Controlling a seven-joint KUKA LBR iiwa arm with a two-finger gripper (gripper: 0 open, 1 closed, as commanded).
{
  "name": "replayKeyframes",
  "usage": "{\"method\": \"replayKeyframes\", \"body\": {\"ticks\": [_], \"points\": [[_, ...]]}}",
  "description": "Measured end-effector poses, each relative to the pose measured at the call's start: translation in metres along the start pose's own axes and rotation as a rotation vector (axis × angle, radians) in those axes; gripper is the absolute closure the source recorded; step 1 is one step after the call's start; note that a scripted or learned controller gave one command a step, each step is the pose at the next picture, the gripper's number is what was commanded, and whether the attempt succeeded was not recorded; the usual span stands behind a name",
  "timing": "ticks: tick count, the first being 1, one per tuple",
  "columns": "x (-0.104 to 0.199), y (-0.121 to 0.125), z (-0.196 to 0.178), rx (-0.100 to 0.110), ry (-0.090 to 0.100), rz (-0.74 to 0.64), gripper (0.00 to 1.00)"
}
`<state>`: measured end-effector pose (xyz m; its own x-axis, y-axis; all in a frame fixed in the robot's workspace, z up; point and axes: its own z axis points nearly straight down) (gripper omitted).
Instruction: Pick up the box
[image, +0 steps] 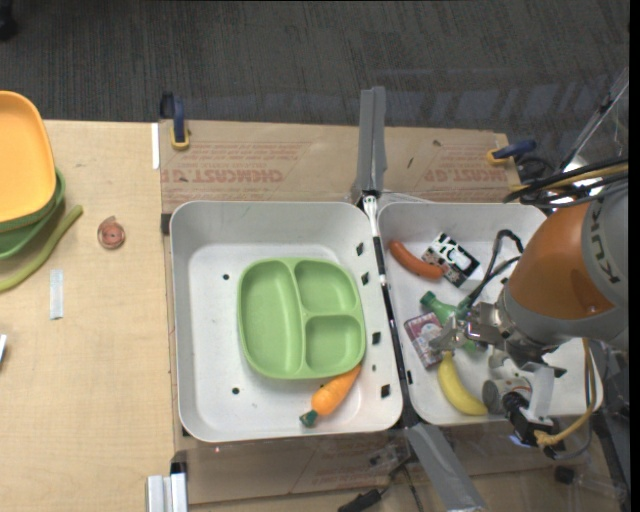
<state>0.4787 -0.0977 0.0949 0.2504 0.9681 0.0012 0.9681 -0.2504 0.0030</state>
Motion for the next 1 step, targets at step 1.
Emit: {"method": "replayKeyframes", "body": {"ticks": [1], "points": [[0.0251,0.079,-0.0014,-0.008,-0.001,-0.145,0.0]]}}
